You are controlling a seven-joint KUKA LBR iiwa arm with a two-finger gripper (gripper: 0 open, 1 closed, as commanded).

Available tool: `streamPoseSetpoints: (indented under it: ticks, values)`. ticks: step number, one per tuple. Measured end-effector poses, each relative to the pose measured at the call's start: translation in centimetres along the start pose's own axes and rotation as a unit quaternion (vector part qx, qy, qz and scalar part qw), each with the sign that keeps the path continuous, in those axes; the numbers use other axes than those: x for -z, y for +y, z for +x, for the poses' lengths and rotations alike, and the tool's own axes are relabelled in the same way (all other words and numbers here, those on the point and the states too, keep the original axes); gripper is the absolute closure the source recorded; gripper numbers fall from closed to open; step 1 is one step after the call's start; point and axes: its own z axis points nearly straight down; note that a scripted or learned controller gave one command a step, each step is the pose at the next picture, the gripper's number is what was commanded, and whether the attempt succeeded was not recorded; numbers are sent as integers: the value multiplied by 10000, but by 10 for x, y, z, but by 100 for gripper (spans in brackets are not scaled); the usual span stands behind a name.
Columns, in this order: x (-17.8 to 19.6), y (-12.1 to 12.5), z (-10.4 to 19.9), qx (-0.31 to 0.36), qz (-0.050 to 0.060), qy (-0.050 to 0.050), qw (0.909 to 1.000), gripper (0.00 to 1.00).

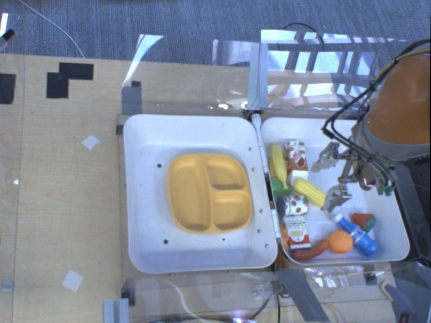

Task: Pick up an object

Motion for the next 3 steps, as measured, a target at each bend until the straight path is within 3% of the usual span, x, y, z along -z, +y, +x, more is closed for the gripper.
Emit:
streamPoseSetpoints:
  ticks: [1, 2, 3]
  values:
    - [-29, -118, 45, -12, 23, 10, 10000, 0]
    - [-63, -111, -24, -1420, 7, -4, 9899, 0]
    - [-20, -112, 3, -2829, 9, -16, 9591, 0]
